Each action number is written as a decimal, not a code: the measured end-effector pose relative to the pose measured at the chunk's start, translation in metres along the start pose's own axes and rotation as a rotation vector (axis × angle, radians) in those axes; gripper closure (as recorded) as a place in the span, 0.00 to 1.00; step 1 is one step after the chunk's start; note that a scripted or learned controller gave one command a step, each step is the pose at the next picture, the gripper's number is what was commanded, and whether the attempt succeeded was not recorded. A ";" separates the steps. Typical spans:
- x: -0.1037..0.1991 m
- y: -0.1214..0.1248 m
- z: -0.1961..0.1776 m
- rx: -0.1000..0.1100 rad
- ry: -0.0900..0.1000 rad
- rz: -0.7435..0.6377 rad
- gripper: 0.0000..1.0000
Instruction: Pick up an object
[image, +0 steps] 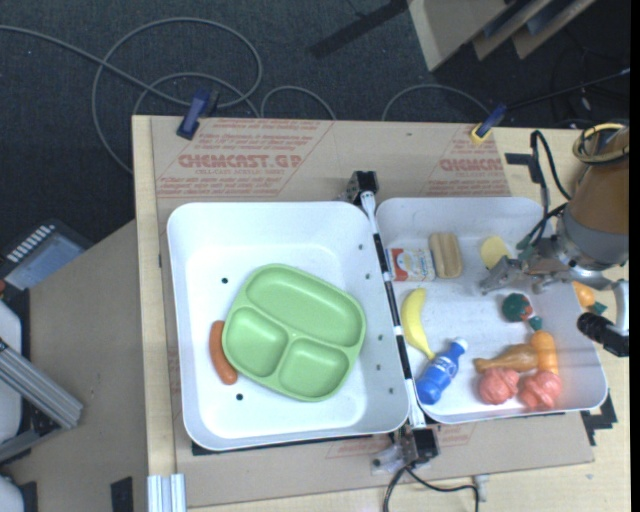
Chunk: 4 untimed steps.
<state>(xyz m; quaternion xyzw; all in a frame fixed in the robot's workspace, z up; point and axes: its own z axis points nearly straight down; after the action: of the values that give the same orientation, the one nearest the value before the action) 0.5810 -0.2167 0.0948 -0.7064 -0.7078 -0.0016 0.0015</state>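
Bench with two white bins (190, 300). Banana (415, 322) in right bin, long axis near-far. Arm's gripper (515, 272) low beyond it; finger state unclear.

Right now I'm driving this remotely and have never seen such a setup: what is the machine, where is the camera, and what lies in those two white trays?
One camera looks down at a slant on a bench. The grey robot arm with an orange band reaches in from the right; its metal pincer hangs over the right white bin. I see nothing between its tips.

The left white bin holds a green three-part plastic plate with an orange toy hot dog touching its left edge.

The right bin holds a yellow toy banana, a blue bottle with a white cap, a tan bread-like block, a small white and red packet, a yellow lump, a dark green ball and pink and orange toy foods.
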 end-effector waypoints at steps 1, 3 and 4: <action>0.002 -0.043 0.011 0.003 0.000 0.001 0.00; 0.032 -0.024 0.000 -0.004 -0.006 0.002 1.00; 0.091 -0.004 -0.103 -0.005 -0.004 -0.001 1.00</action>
<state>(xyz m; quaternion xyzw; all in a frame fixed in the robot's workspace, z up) 0.5765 -0.1266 0.1984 -0.7062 -0.7081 -0.0018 -0.0018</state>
